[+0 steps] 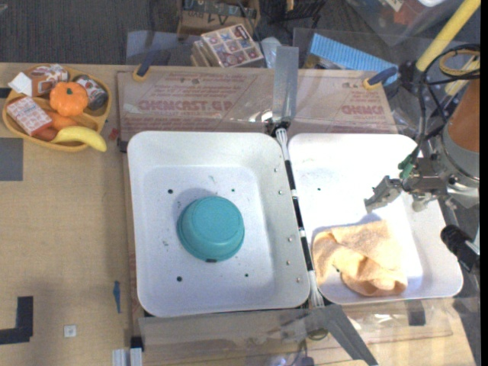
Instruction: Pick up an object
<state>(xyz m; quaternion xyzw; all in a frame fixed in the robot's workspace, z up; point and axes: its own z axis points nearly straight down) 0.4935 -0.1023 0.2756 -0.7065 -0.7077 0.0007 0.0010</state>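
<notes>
Objects I'm counting: one upturned teal plastic bowl, one crumpled yellow cloth; gripper is hovering above the cloth, fingers spread, holding nothing.

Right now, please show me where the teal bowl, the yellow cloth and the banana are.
teal bowl (pixel 211 228): camera view, middle of its upturned bottom.
yellow cloth (pixel 364 259): camera view, centre of its folds.
banana (pixel 81 136): camera view, mid-length.
</notes>
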